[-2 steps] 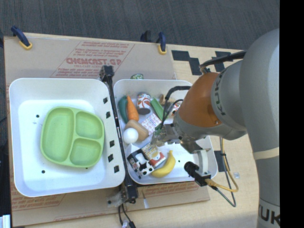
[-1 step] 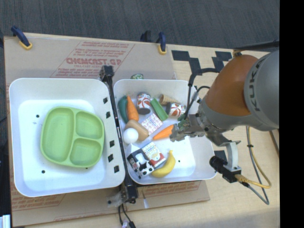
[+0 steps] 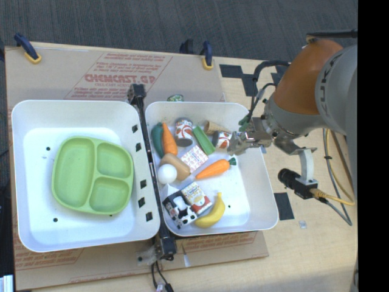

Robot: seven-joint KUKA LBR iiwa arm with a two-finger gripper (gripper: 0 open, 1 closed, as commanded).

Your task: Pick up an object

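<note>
My gripper point(image 3: 238, 142) hangs over the right side of the right bin point(image 3: 261, 193), just beside a small red and white can point(image 3: 223, 140). I see nothing held in it. Just below it lies an orange carrot point(image 3: 214, 169) with its green top toward the gripper. A green cucumber point(image 3: 203, 140), a second carrot point(image 3: 169, 140) and a soup can point(image 3: 184, 129) lie further left. Nearer the front are a white egg point(image 3: 167, 173), a banana point(image 3: 213, 212) and a small carton point(image 3: 194, 194).
The left bin point(image 3: 24, 132) holds a green divided plate point(image 3: 91, 175). A black divider point(image 3: 146, 163) runs between the bins. Printed cardboard point(image 3: 121, 75) lies behind them, held by blue clamps point(image 3: 27, 47). The arm fills the space right of the right bin.
</note>
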